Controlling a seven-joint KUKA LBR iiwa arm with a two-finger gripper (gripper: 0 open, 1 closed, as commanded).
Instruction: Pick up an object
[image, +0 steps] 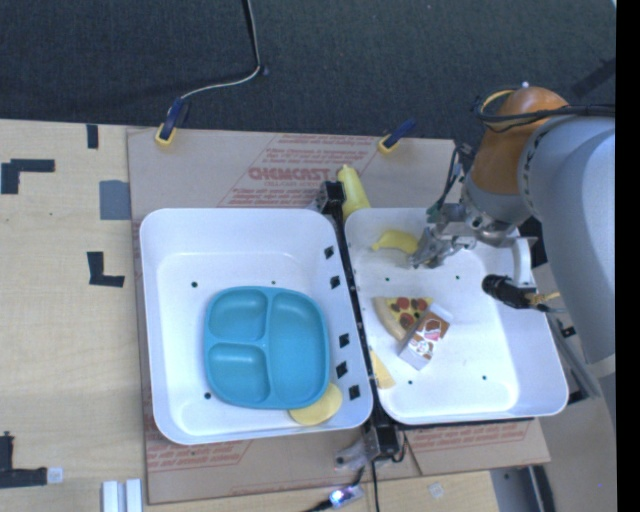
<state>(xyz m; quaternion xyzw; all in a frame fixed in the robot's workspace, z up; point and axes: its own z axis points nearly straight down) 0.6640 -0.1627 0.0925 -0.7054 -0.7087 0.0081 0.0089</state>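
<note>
gripper low over the right bin, close to the banana

the gripper (425, 252) hangs over the far left part of the right bin (520, 395), low above the white floor. if it is wide or narrow cannot be told from this view, and no thing is seen inside it.

the banana (395, 241) lies just beside the gripper, on its left side in the view, near the far wall of the bin. it looks not touched by the gripper, but the gap is very small. the pizza slice (398, 312) lies near the gripper, toward the near side and a little left of it, flat on the floor. the carton (423, 340) is touching the near right edge of the slice and lies tilted. a yellow piece (381, 372) is farther toward the near side, against the left wall of the bin.

well apart from the gripper, to the left, is the left bin (170, 250). a blue tray (267, 345) with three compartments lies in it. a yellow thing (318, 408) shows from under the near right corner of the tray.

beyond the gripper and to the left, a yellow clip (350, 188) stands at the far end of the line where the two bins meet.
</note>
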